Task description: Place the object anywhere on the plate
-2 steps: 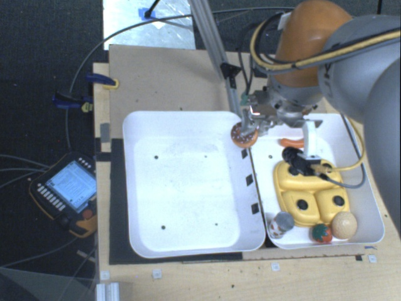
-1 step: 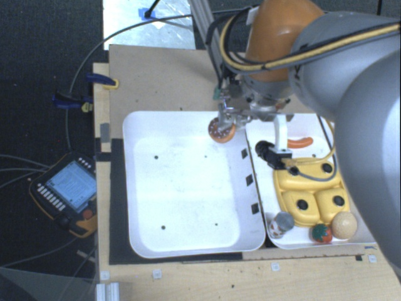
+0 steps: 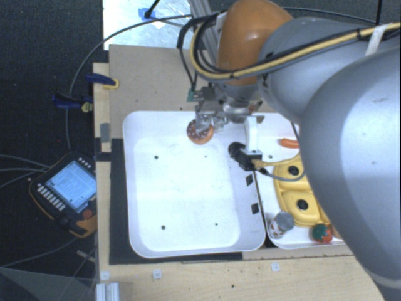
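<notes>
Donut (image 3: 200, 132) under hand (image 3: 205, 119); white bin (image 3: 182, 231) on tan bench (image 3: 150, 80).

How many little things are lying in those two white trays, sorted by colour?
Brown-orange round disc: 1
Small orange strip: 1
Yellow moulded plastic piece: 1
Grey lump: 1
Green-and-red ball: 1
Total: 5 visible; the grey arm covers part of the right tray.

1. No text, label, brand, number or sign can be read anywhere.
2. The orange-and-black handheld control pendant (image 3: 67, 193), lying left of the left shallow white plastic bin (image 3: 182, 187), has a lit blue screen, but whatever it displays is too small and blurred to make out.
</notes>
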`<state>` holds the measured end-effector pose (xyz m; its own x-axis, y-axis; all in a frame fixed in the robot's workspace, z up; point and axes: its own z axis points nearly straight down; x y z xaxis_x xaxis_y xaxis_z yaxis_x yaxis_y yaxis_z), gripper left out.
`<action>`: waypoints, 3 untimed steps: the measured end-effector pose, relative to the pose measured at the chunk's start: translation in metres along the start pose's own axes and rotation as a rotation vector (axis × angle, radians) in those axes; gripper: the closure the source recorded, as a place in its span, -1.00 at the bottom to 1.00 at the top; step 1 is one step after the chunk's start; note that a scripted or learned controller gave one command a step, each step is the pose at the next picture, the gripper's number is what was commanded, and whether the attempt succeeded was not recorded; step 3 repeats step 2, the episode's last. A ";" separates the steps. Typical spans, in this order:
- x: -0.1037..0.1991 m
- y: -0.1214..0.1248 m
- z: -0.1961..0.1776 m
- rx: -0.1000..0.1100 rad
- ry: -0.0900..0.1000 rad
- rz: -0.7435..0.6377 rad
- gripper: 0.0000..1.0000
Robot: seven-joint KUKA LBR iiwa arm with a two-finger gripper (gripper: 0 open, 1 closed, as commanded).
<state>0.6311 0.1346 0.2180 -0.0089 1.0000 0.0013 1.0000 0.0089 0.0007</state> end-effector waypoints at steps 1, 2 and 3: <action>-0.007 0.016 -0.004 -0.003 -0.001 0.004 1.00; -0.007 0.015 -0.004 -0.001 -0.001 0.003 -1.00; -0.007 0.015 -0.004 -0.001 -0.001 0.003 -1.00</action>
